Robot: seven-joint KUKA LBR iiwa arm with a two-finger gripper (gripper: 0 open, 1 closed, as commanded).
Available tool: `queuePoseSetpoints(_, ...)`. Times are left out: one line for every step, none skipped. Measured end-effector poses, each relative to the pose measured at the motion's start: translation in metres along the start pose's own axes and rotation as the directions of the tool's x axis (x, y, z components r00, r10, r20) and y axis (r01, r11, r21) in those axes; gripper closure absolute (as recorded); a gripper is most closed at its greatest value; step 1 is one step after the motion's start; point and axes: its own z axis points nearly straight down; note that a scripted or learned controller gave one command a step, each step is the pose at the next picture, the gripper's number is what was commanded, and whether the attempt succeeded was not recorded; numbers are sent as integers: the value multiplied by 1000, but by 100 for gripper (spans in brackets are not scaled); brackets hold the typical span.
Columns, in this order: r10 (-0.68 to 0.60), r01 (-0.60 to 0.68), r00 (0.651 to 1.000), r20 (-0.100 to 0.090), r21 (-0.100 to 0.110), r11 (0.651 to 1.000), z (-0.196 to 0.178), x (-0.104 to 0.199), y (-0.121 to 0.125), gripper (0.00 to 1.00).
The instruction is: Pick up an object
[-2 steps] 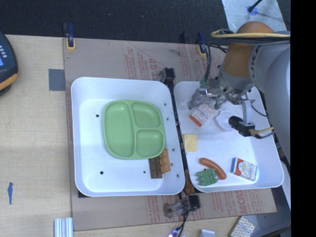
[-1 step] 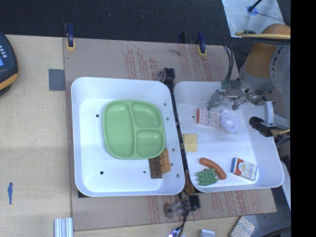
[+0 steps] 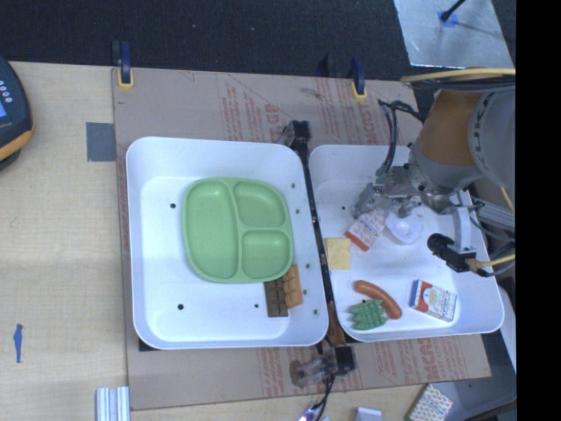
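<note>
We see the gripper [image 3: 382,202] low in the right bin [image 3: 337,160], just above a small red-and-white packet [image 3: 365,231]; we cannot tell how it is set. Below the packet lie a sausage [image 3: 378,297] and a green toy [image 3: 366,315]

Wooden bench [image 3: 61,235] carries cardboard sheet [image 3: 254,103]; two white bins side by side: left [image 3: 153,318], right [image 3: 337,160].
</note>
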Motion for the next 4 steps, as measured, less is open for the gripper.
queuePoseSetpoints(-4,4,1000,1,-2,1000,0,33,-20,0)
queuePoseSetpoints(-2,2,1000,3,-10,1000,-1,-5,46,0)
queuePoseSetpoints(-4,4,1000,2,-4,1000,-12,-4,44,100)
queuePoseSetpoints(-5,5,1000,2,-3,1000,-11,-4,44,0)
